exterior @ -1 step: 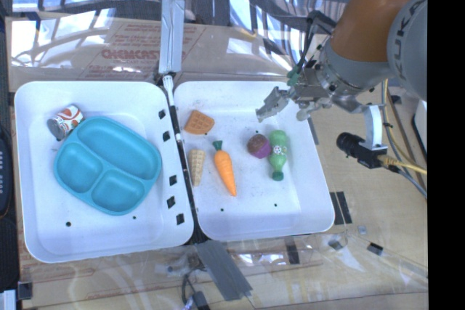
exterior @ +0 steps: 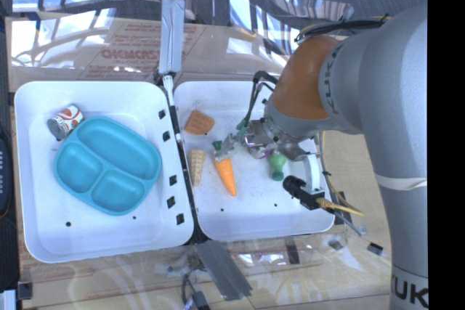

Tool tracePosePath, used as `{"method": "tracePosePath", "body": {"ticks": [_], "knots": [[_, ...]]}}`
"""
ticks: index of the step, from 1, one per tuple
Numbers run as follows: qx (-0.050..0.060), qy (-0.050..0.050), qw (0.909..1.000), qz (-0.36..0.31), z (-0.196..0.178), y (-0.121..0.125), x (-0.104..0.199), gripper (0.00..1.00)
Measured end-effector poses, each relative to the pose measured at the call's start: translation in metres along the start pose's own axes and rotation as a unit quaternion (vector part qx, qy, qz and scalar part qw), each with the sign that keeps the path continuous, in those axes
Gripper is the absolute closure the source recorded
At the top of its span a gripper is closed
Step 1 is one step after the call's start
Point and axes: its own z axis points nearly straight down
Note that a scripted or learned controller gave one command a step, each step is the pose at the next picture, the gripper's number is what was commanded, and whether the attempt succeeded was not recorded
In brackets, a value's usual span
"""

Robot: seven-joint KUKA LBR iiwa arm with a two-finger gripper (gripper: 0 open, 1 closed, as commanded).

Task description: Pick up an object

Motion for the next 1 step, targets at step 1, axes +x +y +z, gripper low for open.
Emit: {"method": "tracePosePath", "body": {"ticks": [1], "knots": [[-0.006,-0.001,0.9998,-0.017,0.0347,-0.0058,0.0066,0.00]]}}
